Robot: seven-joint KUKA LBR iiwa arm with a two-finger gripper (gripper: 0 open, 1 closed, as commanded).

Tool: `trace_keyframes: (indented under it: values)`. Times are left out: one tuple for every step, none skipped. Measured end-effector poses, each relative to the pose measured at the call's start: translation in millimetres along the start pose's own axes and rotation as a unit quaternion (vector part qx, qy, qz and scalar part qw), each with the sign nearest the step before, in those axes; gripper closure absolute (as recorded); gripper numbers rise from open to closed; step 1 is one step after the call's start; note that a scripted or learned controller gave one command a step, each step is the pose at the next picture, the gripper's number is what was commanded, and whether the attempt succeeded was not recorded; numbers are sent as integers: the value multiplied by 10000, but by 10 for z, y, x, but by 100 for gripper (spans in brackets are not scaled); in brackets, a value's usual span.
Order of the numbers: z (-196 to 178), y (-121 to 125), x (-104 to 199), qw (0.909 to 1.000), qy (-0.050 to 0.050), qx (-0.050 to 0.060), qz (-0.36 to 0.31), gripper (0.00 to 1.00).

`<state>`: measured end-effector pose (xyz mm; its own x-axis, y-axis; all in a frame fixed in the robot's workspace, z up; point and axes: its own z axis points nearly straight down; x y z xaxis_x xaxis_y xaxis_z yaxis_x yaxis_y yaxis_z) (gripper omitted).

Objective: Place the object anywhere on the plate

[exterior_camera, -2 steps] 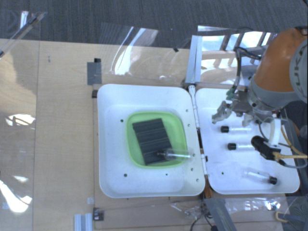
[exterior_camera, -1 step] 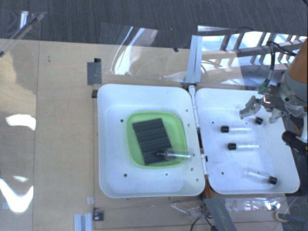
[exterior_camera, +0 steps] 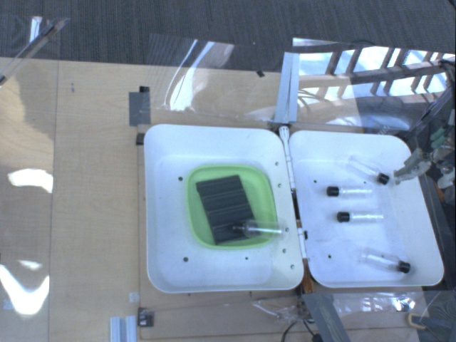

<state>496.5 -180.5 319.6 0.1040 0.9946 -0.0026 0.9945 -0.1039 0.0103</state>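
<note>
My hand point(exterior_camera: 415, 167) sits at the right bin's point(exterior_camera: 420, 223) 2 o'clock edge, can't tell its state, and with one tube point(exterior_camera: 258, 228) already on the green plate point(exterior_camera: 265, 191) at its 5 o'clock rim, a nudge could roll it off.

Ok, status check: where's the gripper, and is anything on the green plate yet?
Gripper at right bin's far edge, near one clear black-capped tube. Another tube lies on green square plate, beside dark ribbed block.
</note>
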Motion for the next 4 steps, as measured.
trace_keyframes:
  values:
    - [-27, -56, -225, 9999, -6, 4, -116, 0]
    - [-213, -55, -223, 9995, -8, 6, -312, 0]
    - [-180, -52, -241, 9983, 1, 13, -589, 0]
    - [-92, 81, -244, 9995, 0, 8, -327, 0]
